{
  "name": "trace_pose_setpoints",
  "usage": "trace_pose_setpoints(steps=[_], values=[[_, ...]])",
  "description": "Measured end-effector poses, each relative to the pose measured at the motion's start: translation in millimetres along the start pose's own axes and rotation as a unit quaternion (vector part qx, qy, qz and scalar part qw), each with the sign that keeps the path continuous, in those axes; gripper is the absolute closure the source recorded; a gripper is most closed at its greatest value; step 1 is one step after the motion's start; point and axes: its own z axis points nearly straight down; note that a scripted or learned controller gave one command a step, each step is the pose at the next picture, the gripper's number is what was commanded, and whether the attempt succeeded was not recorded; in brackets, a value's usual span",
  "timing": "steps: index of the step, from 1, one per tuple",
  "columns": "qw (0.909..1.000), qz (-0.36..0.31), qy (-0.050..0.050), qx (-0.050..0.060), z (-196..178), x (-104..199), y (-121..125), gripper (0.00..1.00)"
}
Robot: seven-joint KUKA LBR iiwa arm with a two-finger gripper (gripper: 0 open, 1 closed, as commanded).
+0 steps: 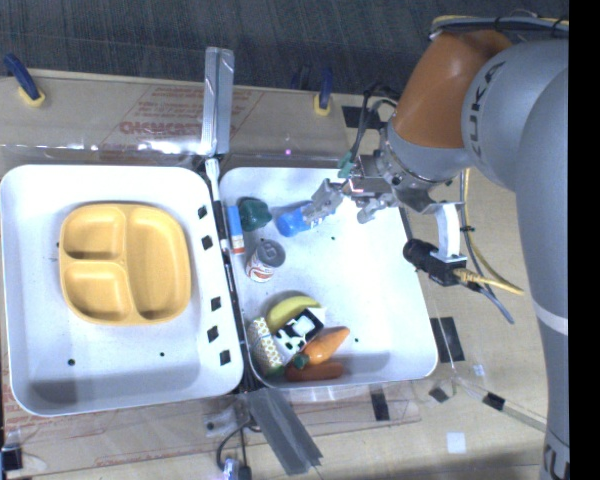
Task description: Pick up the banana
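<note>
camera view
desk [100, 118]: brown board surface, seen from above at a slant; red print is visible on it behind the left bin, too faint to be read. Dark ribbed flooring is seen beyond the far edge.
clamps: a blue clamp [24, 80] is fixed at the far-left edge of the desk, another blue clamp [324, 92] at the far edge behind the right bin.
left bin [30, 358]: white, shallow; a yellow divided tray [126, 262] is laid in it, three compartments, nothing seen inside them.
right bin [390, 308]: white, shallow, placed right beside the left bin; a grey metal bar [218, 98] is stood at the far end of the seam between them.
banana [291, 308]: located in the near-left part of the right bin, lying against a black-and-white patterned item [302, 330]; an orange carrot-shaped piece [325, 346] is set just near of it, touching the pile.
other items: a dark green piece [252, 211], a blue object [291, 220] and a small round can [266, 256] are grouped at the far-left of the right bin. Can label: not readable.
arm [500, 98]: grey with orange band, entered from the right, over the far part of the right bin.
claw [330, 196]: positioned over the far middle of the right bin, just beside the blue object, well apart from the banana. Finger state: cannot be told, detail too small. Nothing is seen held.
markings: no brand or legible writing is made out anywhere.
</note>
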Motion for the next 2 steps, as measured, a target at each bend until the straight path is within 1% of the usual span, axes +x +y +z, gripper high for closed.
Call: trace_pose_setpoints(steps=[1,2], values=[[0.9968,-0.08,0.0,-0.001,117.5,22.8,-32.5,0.0],[0.9868,-0.162,0.0,-0.001,142.9,28.7,-78.4,0.0]])
